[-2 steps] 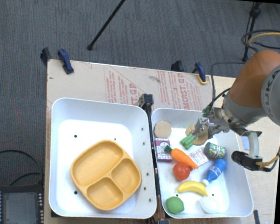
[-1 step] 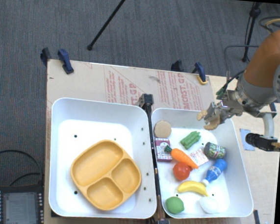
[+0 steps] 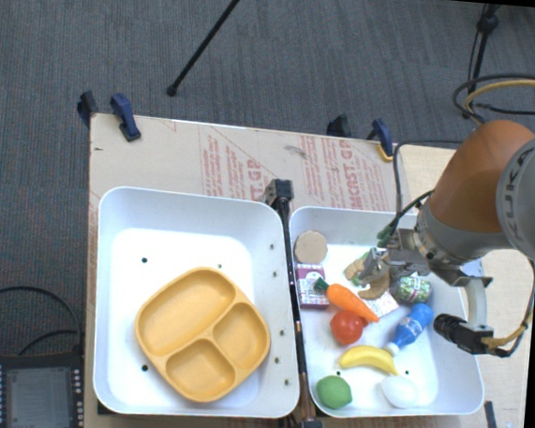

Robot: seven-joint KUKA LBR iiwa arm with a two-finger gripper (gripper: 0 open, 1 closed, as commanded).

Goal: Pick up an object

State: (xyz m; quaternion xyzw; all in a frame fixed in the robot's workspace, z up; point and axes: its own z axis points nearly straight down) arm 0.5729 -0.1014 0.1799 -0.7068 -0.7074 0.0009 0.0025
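My gripper [image 3: 373, 269] hangs low over the upper middle of the right bin [image 3: 448, 390], at the end of the grey arm with the orange band [image 3: 482, 187]. Right under it lies a brownish object [image 3: 374, 286], partly hidden by the gripper. An orange carrot [image 3: 351, 302] lies just to its lower left, on a white card [image 3: 386, 305]. A green-and-white patterned ball [image 3: 414, 289] sits just to the gripper's right. Below these are a red tomato [image 3: 347, 328], a blue bottle [image 3: 411, 328] and a yellow banana [image 3: 368, 359].
The right bin also holds a tan disc [image 3: 310, 247], a purple box [image 3: 312, 288], a green lime [image 3: 333, 392] and a white egg [image 3: 399, 392]. The left bin [image 3: 124, 232] holds a yellow divided plate [image 3: 202, 334]. A black cable loops at the bin's right side.
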